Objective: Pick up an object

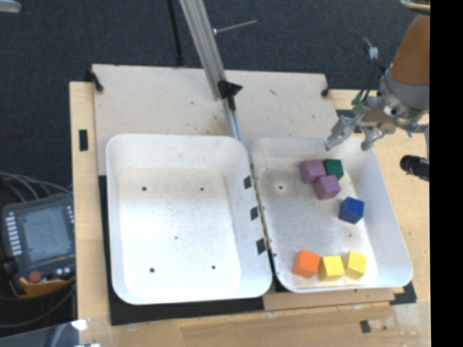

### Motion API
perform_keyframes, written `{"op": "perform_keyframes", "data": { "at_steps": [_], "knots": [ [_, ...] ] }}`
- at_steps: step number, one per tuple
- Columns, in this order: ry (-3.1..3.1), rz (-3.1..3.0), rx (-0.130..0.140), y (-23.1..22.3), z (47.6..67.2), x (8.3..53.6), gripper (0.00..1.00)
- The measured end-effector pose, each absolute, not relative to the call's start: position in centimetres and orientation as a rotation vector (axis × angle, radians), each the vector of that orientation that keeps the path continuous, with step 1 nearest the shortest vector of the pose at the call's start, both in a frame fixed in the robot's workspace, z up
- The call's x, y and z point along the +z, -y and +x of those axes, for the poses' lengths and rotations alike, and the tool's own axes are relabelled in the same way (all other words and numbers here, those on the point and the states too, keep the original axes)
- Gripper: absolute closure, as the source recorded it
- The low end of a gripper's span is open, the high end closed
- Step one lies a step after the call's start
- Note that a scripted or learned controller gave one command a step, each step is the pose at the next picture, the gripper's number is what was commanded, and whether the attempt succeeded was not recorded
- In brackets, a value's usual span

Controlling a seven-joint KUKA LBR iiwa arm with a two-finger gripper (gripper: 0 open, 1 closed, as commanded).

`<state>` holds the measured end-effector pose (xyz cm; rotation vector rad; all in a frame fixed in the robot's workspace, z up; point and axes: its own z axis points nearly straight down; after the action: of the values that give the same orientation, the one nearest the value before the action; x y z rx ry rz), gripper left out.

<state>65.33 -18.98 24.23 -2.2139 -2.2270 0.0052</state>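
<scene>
Right bin holding two purple cubes beside a green cube, a blue cube, and an orange cube with two yellow cubes along its near wall, the open, empty gripper above its far edge.

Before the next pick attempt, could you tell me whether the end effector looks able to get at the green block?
Probably yes. The end effector hovers just above the green block, open. A purple block touches its left side, which may crowd one finger.
</scene>
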Motion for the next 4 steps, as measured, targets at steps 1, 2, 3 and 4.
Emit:
{"op": "perform_keyframes", "data": {
  "at_steps": [1,2,3,4],
  "knots": [
    [2.226,-2.215,0.006,18.3,64.7,18.9,0.0],
    [2.236,-2.218,0.001,18.0,65.1,13.2,0.0],
    [2.238,-2.221,-0.007,18.1,65.3,14.7,1.0],
    [2.227,-2.226,-0.005,19.0,65.4,19.6,1.0]
  ]
}}
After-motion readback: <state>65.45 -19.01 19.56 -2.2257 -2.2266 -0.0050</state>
